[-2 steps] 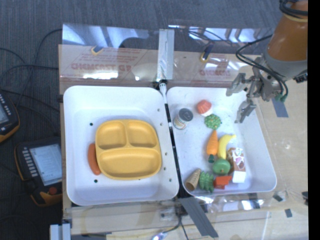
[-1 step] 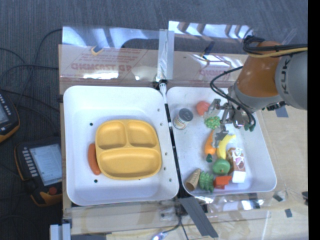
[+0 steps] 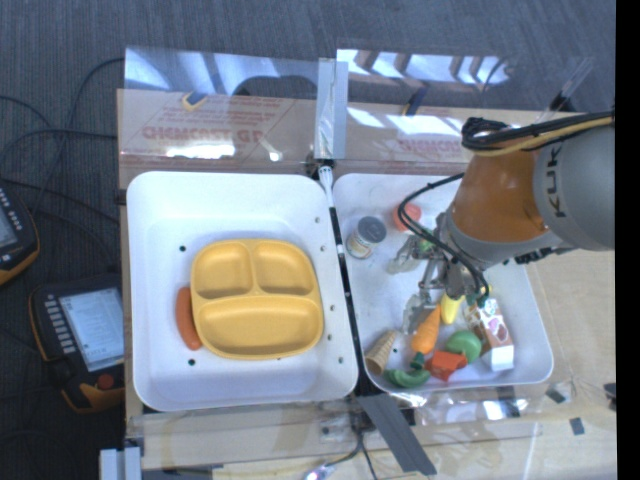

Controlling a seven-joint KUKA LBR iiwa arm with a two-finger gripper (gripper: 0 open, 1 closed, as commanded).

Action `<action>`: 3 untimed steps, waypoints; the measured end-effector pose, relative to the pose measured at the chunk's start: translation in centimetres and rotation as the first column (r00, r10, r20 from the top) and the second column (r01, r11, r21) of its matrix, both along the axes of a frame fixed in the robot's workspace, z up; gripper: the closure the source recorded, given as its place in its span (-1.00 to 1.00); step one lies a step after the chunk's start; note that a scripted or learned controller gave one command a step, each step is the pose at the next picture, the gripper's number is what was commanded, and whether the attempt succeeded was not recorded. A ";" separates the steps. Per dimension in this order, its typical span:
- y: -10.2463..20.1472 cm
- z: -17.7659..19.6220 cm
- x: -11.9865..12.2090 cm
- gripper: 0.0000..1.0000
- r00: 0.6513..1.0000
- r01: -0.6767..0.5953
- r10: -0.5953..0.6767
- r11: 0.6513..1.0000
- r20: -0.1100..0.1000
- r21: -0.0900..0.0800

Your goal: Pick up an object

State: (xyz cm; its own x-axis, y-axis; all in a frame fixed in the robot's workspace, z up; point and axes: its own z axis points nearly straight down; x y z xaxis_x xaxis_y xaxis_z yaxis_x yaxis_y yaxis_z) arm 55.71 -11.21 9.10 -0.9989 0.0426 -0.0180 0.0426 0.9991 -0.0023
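You see the arm (image 3: 520, 203) reaching in from the right, its orange band over the right bin (image 3: 372, 198), with the claw (image 3: 432, 286) hanging down over the bin's middle. You cannot tell whether the claw is apart or together; it is small and blends with the clutter under it. Nothing shows plainly between its tips.

Just below the claw lies a carrot (image 3: 426, 333), tilted, and a yellow piece (image 3: 450, 308) sits just beside the claw on its right. Below those, near the bin's front wall, you find a green round piece (image 3: 465, 345), a red piece (image 3: 445, 364) and a green curved piece (image 3: 407, 376), all packed close together. An ice-cream cone (image 3: 382, 348) lies to the lower left of the claw. A small white box (image 3: 495, 333) sits to the right. A small jar with a grey lid (image 3: 368, 234) stands up and to the left.

Well to the left of the claw, the left bin (image 3: 160, 368) holds a yellow divided plate (image 3: 257, 298), with an orange-red piece (image 3: 186, 318) tucked against its left edge.
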 end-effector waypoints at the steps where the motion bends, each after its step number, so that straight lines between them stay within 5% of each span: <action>1: -2.6 0.0 -4.9 -1.00 0.994 0.107 -0.107 0.994 0.001 0.002; 2: -2.6 1.1 -4.8 1.00 0.994 0.105 -0.105 0.994 0.004 -0.002; 3: -0.3 0.3 -6.6 1.00 0.990 -0.142 0.142 0.990 0.005 -0.011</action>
State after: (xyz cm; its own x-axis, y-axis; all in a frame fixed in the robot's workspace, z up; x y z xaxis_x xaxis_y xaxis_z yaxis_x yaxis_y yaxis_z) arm 49.13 -11.47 9.40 -0.9947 -0.1000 -0.0236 -0.0998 0.9949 -0.0127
